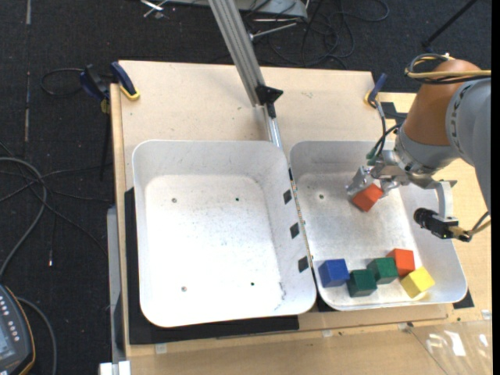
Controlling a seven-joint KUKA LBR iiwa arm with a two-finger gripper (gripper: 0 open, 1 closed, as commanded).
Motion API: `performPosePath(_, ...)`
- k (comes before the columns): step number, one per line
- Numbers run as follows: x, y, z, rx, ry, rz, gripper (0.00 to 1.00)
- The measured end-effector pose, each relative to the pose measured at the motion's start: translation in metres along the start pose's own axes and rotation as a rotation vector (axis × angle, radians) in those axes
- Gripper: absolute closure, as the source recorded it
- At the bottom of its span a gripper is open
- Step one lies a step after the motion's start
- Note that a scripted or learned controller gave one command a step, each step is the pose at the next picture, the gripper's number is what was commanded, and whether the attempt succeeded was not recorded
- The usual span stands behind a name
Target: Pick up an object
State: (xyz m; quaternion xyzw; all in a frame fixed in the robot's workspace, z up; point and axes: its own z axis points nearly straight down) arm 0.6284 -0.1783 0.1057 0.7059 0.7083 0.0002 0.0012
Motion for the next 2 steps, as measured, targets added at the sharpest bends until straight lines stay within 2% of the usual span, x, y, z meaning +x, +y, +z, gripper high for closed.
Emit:
performPosePath(1,0.064,0.036,-0.063,-0.008,0.002,-0.006,1.00)
performPosePath(2,0.138,0.042,-0.092,-0.004,0.004,-0.007,1.00)
